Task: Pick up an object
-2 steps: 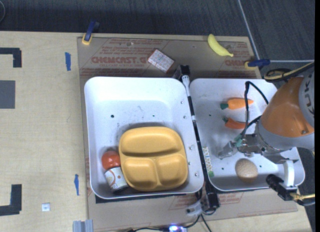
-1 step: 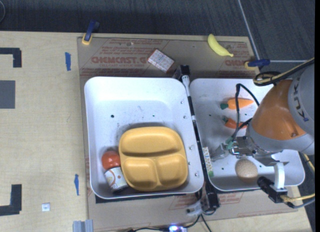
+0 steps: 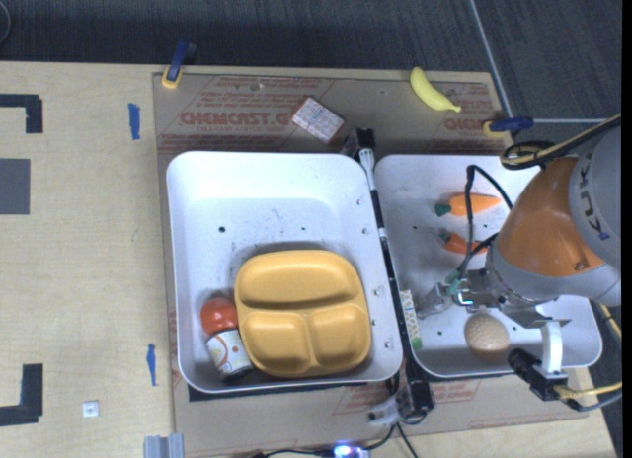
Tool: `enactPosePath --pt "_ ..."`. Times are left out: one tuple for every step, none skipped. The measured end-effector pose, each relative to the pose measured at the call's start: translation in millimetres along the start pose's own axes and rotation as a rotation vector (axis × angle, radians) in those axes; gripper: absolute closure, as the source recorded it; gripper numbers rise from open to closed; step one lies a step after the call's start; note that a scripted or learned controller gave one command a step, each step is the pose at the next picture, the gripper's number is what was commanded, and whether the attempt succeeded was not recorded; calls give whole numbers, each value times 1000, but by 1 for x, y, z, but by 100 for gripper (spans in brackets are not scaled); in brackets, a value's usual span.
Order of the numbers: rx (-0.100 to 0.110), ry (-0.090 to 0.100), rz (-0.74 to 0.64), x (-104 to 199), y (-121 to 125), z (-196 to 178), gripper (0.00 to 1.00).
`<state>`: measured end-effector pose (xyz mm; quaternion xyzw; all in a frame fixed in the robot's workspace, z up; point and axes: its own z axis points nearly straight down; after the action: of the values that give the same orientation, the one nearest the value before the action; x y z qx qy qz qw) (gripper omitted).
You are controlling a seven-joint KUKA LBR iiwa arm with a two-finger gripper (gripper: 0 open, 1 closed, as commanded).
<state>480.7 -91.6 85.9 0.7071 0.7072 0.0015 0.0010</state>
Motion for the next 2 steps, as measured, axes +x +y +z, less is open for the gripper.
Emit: enactPosePath --pt "0 0 0 0 0 0 0" --pt "0 0 -1 0 0 0 0"
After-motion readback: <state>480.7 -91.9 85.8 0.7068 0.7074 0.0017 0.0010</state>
